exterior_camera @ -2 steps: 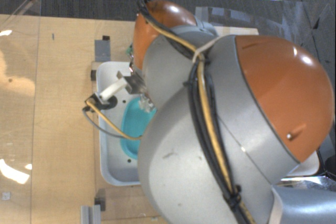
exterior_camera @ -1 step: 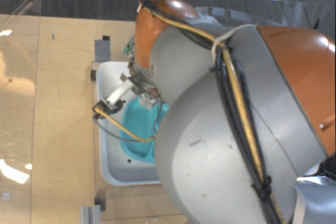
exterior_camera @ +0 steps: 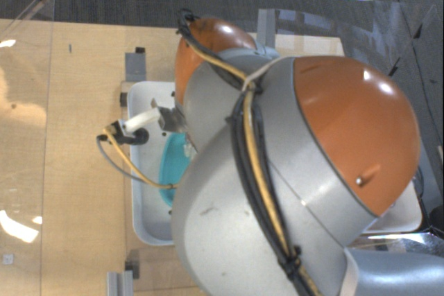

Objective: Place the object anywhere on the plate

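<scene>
From the camera view we see mostly the arm (exterior_camera: 291, 177): its grey body and orange caps cover the middle and right of the frame, reaching in from the right over the wooden table (exterior_camera: 69, 149). Past its left edge shows 1 white bin (exterior_camera: 142, 218), and inside it a teal plate (exterior_camera: 173, 159), of which we get a curved sliver before the arm hides the rest. Above that sliver a white fitting with a small metal piece (exterior_camera: 149, 118) sticks out from the wrist end, trailed by a loop of yellow and black cable (exterior_camera: 118, 149) that hangs over the bin's left wall.

The tool itself lies somewhere behind the arm's bulk near the plate, and we cannot tell how it stands or whether anything sits in it. The object to be placed is likewise hidden from us; it may be under the arm, in the tool or in the bin, but we cannot say which.

On handling we can only judge loosely. A thing meant for a 2-finger tool is probably small and light, so we would take it across its narrowest part, near its middle, and set it down low. The plate looks smooth and hard, so a rounded or slick piece could slide or roll if released from height.
</scene>
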